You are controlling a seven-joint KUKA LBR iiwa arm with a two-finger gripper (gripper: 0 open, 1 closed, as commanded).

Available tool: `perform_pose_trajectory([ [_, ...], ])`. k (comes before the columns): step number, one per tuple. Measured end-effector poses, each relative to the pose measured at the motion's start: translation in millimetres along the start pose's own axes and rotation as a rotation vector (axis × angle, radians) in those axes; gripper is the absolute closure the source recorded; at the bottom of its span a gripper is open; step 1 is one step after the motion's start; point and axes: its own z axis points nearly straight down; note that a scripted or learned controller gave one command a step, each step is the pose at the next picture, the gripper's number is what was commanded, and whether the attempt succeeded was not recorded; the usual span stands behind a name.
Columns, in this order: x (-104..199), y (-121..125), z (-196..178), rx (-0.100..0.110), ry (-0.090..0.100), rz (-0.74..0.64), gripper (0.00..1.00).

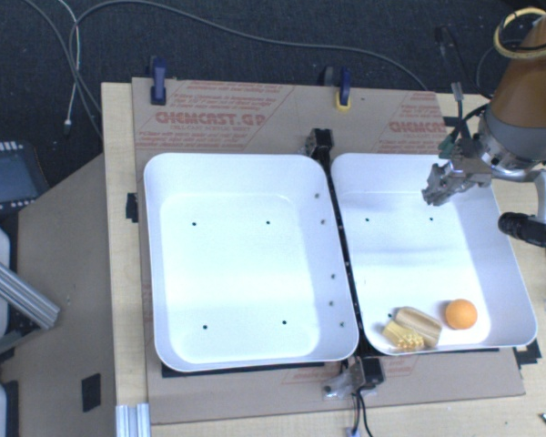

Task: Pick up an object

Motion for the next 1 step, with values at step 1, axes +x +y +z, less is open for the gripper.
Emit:
perform_pose_trajectory([
  [1,56.4,-11.2,3.7,0.001,0.0,0.0,1.0],
])
